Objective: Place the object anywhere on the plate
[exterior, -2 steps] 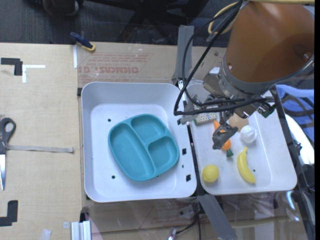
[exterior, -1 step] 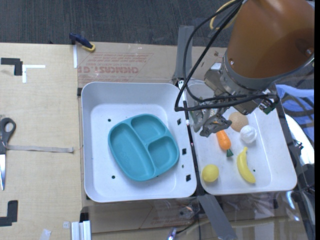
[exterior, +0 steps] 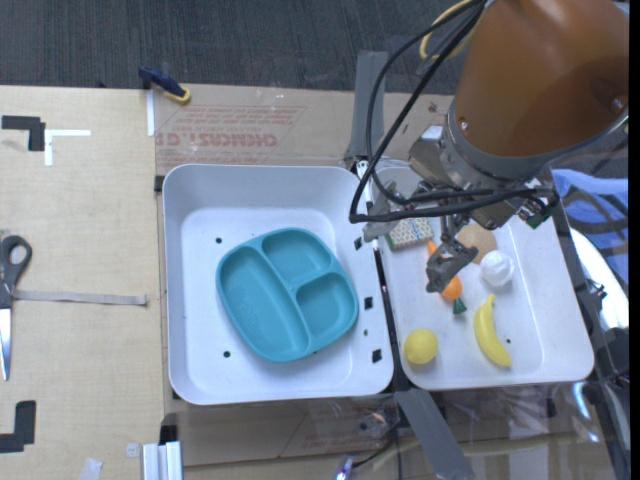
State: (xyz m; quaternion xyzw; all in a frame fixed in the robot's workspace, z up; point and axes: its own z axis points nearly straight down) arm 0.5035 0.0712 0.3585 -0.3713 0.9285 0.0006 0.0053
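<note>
A blue three-compartment plate [exterior: 288,293] lies in the left white bin [exterior: 190,198] with nothing on it. My gripper [exterior: 446,268] hangs low in the right bin [exterior: 560,358], under the orange wrist band, directly over a small orange piece with a green end [exterior: 454,290]. The gripper's tip overlaps the top of that piece, and I cannot tell whether it touches it. A white round object [exterior: 496,266] sits just right of the gripper. A yellow lemon [exterior: 421,346] and a banana [exterior: 491,334] lie nearer the front.
A speckled small box [exterior: 409,232] and a tan item [exterior: 478,240] lie at the back of the right bin, partly under the arm's cables [exterior: 440,200]. Scissors [exterior: 10,268] rest on the bench far left. The divider between the bins runs near x 380.
</note>
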